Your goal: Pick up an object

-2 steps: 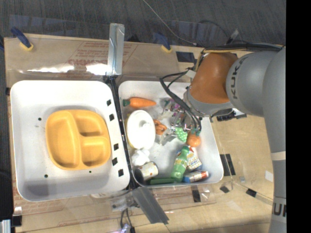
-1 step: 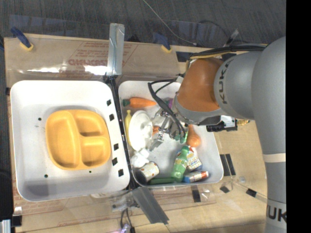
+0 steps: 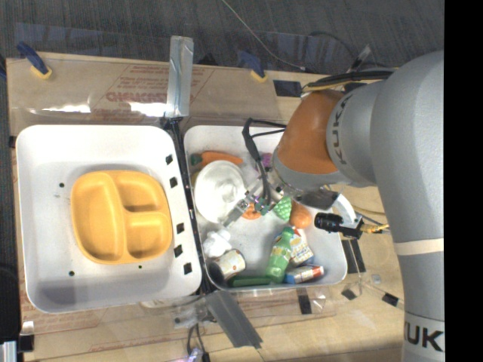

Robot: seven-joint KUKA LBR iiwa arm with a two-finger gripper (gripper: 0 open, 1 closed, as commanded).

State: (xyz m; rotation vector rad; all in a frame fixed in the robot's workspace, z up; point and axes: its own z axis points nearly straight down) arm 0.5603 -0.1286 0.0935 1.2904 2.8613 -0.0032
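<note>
My gripper (image 3: 253, 204) is low in the right bin (image 3: 226, 136), at the right rim of a white bowl (image 3: 217, 189) and over a small orange thing. The arm's orange band and grey wrist (image 3: 317, 142) hang above it and hide the bin's back right part. Around the gripper lie a green speckled piece (image 3: 283, 209), an orange ball (image 3: 300, 218) and a green bottle (image 3: 281, 253). Whether anything is held cannot be seen.
The left bin (image 3: 38, 149) holds a yellow divided tray (image 3: 121, 216). In the right bin's front lie a white crumpled item (image 3: 217, 241), a tan cylinder (image 3: 230, 264), a dark green marker (image 3: 253, 281) and a red-and-white tube (image 3: 306, 274). An orange item (image 3: 220, 157) sits behind the bowl.
</note>
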